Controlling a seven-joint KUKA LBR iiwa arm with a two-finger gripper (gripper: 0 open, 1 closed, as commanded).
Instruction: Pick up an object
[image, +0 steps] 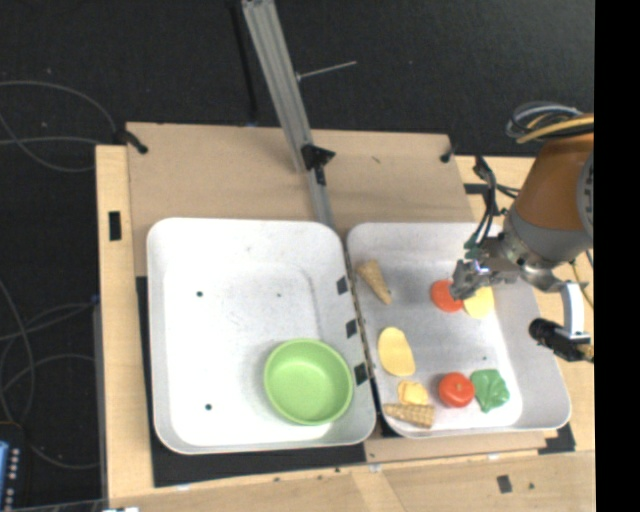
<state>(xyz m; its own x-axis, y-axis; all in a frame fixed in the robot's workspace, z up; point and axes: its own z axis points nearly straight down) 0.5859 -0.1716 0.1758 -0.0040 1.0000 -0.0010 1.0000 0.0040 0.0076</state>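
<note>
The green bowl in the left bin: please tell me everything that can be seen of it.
The green bowl is round, light green all over, and looks like smooth plastic. It stands upright with its opening upward, and nothing can be seen inside it. It rests on the floor of the left bin, in the near right corner, close to the wall shared with the right bin. No other object touches it, and the tool is far away, over the right bin.
</note>
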